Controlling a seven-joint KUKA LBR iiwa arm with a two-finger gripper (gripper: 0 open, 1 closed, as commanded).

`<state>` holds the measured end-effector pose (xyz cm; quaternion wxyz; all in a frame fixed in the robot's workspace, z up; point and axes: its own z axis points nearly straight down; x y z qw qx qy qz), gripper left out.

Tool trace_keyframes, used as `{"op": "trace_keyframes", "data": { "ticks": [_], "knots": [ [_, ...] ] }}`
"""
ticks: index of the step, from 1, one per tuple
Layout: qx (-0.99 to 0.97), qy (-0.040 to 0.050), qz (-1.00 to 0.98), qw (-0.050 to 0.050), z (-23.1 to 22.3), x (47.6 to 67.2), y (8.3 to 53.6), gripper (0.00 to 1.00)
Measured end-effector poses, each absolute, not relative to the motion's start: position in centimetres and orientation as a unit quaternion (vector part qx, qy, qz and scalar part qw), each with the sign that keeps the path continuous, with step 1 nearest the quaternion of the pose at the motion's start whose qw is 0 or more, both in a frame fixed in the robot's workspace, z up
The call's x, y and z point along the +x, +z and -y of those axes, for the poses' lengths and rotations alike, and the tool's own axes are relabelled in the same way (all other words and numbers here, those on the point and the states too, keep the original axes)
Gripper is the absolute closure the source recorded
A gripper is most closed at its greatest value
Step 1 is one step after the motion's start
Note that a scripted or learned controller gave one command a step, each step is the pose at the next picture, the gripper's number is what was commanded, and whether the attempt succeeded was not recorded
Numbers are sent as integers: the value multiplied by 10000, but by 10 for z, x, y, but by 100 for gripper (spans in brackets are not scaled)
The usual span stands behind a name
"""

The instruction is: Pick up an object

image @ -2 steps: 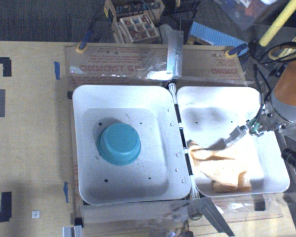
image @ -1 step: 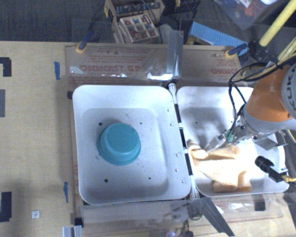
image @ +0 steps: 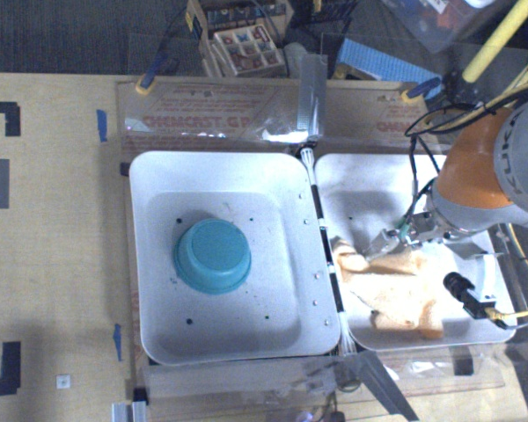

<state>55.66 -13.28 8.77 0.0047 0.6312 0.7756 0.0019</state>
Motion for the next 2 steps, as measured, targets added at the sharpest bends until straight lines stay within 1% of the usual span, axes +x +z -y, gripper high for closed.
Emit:
{"op": "trace_keyframes", "data": {
  "ticks": [1, 2],
  "knots": [
    [5594, 28, -8289, 54, 113, 535, 88, 0],
    [5615, 37, -8274, 65, 115, 536, 97, 100]
  ]
}}
